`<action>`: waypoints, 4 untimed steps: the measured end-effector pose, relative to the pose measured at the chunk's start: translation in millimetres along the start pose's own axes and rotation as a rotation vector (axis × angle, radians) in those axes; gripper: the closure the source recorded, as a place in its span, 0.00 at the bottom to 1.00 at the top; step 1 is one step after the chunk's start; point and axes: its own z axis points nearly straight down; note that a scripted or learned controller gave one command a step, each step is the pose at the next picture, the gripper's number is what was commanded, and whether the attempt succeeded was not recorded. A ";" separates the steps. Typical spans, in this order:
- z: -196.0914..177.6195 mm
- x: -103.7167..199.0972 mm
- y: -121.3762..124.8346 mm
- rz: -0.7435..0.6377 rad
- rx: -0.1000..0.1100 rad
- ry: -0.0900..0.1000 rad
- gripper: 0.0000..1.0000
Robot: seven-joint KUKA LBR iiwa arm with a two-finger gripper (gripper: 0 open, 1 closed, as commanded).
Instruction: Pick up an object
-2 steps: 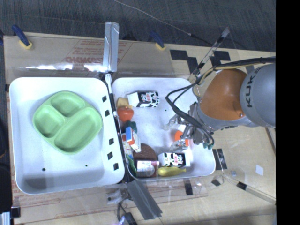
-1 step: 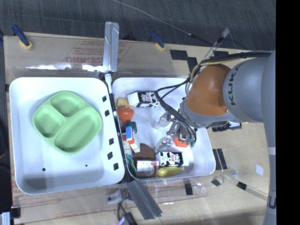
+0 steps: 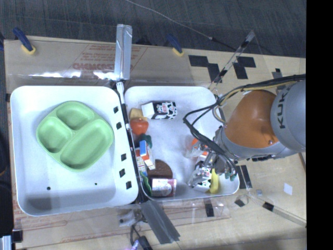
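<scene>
On the left, the left bin (image 3: 31,191) is holding a green plate (image 3: 75,134) with three dips in it. I am not reaching for that one.

Next comes the right bin (image 3: 171,94), and this is where the small things are lying. Along its left wall I am seeing a little milk carton (image 3: 165,109), a red tomato (image 3: 139,125), a brown round thing (image 3: 162,168) and a can (image 3: 162,187) lying on its side.

Further right, my claw (image 3: 202,175) is hanging low over the bin's near right corner. A yellow banana (image 3: 214,181) is lying just beside it. I cannot tell what my claw is doing or whether it has hold of anything, because cables and clutter are hiding it.

I think I am in the grabbing step. Next I need to lift straight up, slowly, and see if the banana is coming with me.
</scene>
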 end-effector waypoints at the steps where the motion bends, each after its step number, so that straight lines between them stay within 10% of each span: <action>1: 1.7 23.0 54.0 0.075 0.000 0.004 0.00; 3: 2.7 -58.6 132.6 0.634 0.005 0.009 0.00; 4: -6.9 -58.5 133.7 0.626 0.007 0.010 1.00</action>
